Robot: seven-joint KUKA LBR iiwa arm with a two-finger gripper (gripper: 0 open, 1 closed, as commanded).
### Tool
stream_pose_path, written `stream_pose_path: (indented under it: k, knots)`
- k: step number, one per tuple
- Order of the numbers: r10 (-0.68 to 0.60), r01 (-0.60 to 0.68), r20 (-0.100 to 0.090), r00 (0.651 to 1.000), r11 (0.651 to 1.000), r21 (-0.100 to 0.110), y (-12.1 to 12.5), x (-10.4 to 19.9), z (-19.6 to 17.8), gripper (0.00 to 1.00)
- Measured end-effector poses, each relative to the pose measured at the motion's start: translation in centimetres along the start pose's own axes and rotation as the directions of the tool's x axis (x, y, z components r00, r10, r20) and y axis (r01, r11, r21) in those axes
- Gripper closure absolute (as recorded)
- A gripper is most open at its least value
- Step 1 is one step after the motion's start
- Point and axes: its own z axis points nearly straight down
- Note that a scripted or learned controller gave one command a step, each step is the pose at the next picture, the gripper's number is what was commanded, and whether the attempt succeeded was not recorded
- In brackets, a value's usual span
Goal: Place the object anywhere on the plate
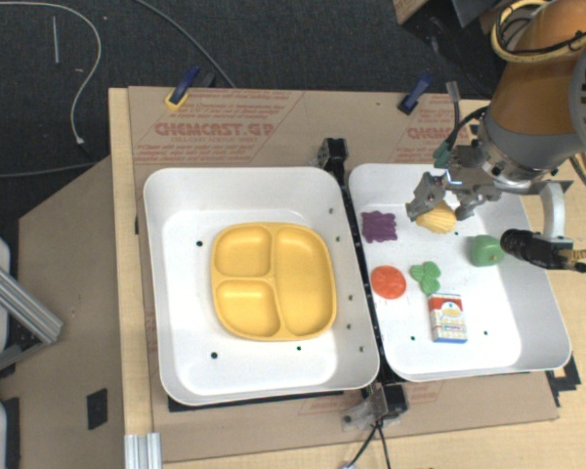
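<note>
A yellow plate [298, 281] with three compartments lies in the middle of the left bin [176, 213]. In the right bin [527, 320], near its back edge, a small pale yellow object [436, 222] rests on the floor. My gripper [440, 203] hangs directly over it, open, with one finger to each side of the yellow object. The wrist hides the object's far side, and I cannot tell whether the fingers touch it.
Also in the right bin are a purple piece [379, 226], a red-orange disc [389, 281], a small green sprig [427, 277], a green lump [485, 251] and a small red-and-blue carton [448, 319]. A black clamp [332, 151] sits between the bins at the back.
</note>
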Motion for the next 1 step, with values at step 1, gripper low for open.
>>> stream_pose_path:
  k: [1]
  knots:
    - [0.000, 0.000, 0.002, 1.000, 1.000, -0.005, 0.58, 5.46, -0.47, 1.00]
